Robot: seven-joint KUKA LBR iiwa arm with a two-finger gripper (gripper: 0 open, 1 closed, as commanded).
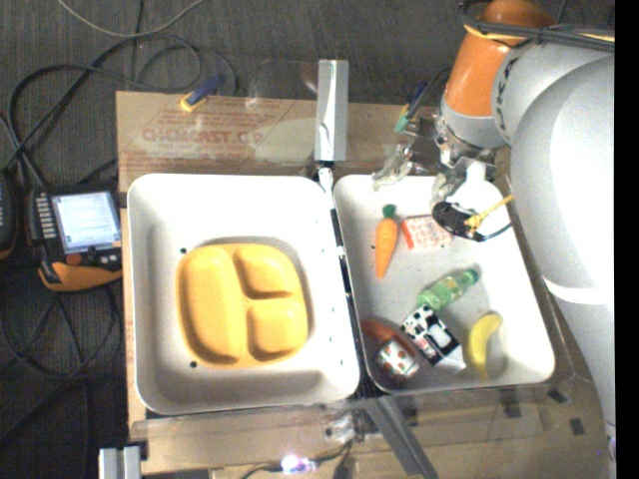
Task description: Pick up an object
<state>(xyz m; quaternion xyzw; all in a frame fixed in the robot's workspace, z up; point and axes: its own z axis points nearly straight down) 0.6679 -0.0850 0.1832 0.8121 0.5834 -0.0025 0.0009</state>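
Observation:
In the right bin (529, 297), an orange carrot (384, 244) lies near the top left, beside a red and white packet (425, 233). Lower down are a green bottle (449, 289), a black and white patterned item (430, 331), a yellow banana (484, 343) and a brown and red object (391, 353). My gripper (424, 180) hangs over the bin's far edge, just above the carrot and packet. Its fingers (396, 166) stand open with nothing between them.
The left bin (150, 267) holds a yellow divided plate (245, 300). A metal post (330, 108) stands behind the gap between the bins. Cables and a small screen device (78, 220) lie left of the bench. The arm's white body (579, 168) covers the right side.

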